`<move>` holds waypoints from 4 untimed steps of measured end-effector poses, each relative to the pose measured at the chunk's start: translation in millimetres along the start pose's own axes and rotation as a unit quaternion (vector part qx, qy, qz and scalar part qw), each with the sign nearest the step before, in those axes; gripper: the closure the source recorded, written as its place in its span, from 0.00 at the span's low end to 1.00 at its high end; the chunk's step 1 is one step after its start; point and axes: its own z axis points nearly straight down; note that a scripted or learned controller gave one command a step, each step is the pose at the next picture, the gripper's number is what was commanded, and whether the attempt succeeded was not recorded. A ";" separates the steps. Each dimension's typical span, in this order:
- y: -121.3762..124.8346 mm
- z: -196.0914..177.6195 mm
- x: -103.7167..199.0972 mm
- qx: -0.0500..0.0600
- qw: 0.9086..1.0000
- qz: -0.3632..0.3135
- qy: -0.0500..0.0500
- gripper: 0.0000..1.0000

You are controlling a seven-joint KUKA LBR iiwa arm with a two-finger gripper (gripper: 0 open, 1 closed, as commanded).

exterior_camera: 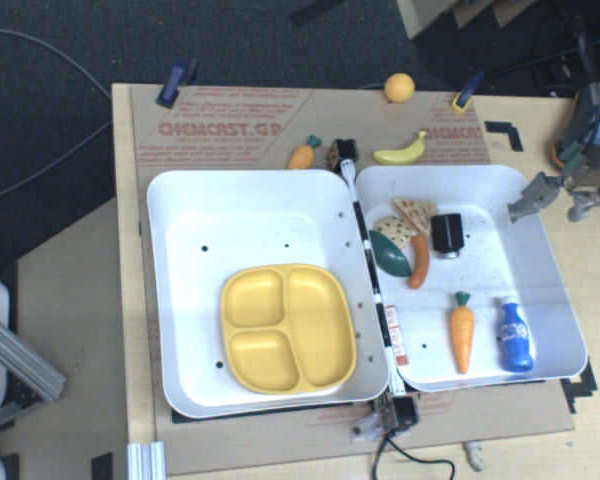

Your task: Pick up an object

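The right bin (540, 268) holds a carrot (462, 333), a blue bottle (515, 336), a black block (446, 234), an orange-red sausage shape (418, 261), a dark green piece (389, 254) and tan wafer slices (412, 214). My gripper (556, 200) hangs over that bin's far right rim, beyond all of these objects. Its two grey fingers (530, 197) stand apart, open, with nothing between them. The black block is the nearest object, well to the gripper's left.
A yellow divided plate (288, 326) lies in the left bin (180, 218). Behind the bins on the board lie a banana (400, 151), an orange ball (400, 88), a small orange toy (303, 155) and two blue clamps (175, 83).
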 end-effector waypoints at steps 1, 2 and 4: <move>22.5 123.2 -26.2 0.002 1.000 0.000 0.001 0.00; 71.4 181.3 62.7 0.001 1.000 -0.001 0.001 0.00; 66.2 192.6 29.1 0.002 1.000 0.000 0.001 0.00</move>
